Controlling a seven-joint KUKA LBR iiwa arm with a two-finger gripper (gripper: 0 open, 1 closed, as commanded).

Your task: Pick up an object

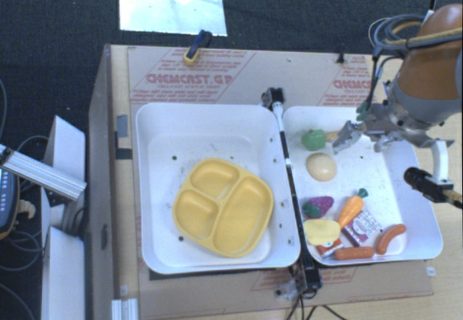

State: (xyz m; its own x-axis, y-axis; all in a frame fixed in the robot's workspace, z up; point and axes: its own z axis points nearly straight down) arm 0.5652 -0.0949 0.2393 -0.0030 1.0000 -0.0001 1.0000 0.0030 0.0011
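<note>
1. The left bin (155, 166) has bare floor along its upper and left parts; a yellow divided plate (223, 205) takes up its lower right area.
2. The divider (288, 174) between the bins runs from upper centre down to the lower centre of the frame, a raised barrier.
3. In the right bin (405, 199), the middle right floor is bare.
4. Its upper left holds a green item (313, 139) and a beige egg-shaped item (321, 166), close together.
5. Its lower part is crowded: purple piece (318, 205), carrot (351, 209), yellow piece (321, 229), packet (364, 226) and two sausages (391, 237), mostly touching.
6. The gripper (347, 136) and arm (427, 83) overhang the bin's upper right.
</note>
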